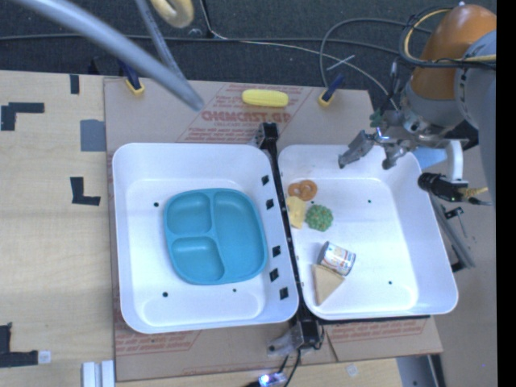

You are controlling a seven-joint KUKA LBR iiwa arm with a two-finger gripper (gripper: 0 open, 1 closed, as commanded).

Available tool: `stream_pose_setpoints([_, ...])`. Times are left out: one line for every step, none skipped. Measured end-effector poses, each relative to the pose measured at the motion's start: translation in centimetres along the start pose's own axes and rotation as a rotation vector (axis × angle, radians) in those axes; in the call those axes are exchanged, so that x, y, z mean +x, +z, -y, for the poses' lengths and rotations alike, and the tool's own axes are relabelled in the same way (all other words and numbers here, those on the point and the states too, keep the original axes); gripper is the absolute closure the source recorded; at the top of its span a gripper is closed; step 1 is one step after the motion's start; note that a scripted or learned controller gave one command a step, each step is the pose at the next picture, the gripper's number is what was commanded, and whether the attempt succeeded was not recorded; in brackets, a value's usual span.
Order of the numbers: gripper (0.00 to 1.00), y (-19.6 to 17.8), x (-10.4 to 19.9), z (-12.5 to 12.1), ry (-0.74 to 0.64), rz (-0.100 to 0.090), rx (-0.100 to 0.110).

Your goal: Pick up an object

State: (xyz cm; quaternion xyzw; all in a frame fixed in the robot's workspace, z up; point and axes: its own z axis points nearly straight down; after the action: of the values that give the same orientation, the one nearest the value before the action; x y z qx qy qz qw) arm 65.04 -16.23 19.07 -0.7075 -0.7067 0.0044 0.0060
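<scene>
- the arm [451, 55] comes in from the right, grey with an orange band at the top right corner.
- the claw [372, 155] hangs over the upper edge of the right bin [427, 297], near its back wall.
- its two fingers [351, 155] are spread well apart, and nothing sits between them.
- the claw is well apart from the things lying in the right bin, which are grouped toward the bin's left side.
- a pretzel [303, 189] lies closest to the claw, near the left wall of that bin.
- just below the pretzel are a pale yellow piece [297, 213] and a green broccoli floret [319, 217], side by side and touching or nearly so.
- lower down, a small can [336, 258] lies on its side, tilted.
- a tan wedge [324, 283] lies just below the can, touching it or nearly so, close to the bin's front left corner.
- the left bin [137, 176] holds a blue divided plate [215, 235] with three sections, lying flat in the middle.
- a yellow banana [264, 97] lies on the cardboard behind the bins, outside both.
- black clips [269, 135] run along the seam where the two bins meet.
</scene>
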Motion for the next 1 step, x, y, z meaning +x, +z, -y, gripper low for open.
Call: stream_pose_setpoints([0.0,-0.8,0.03,-0.31,-0.003,0.002,-0.013])
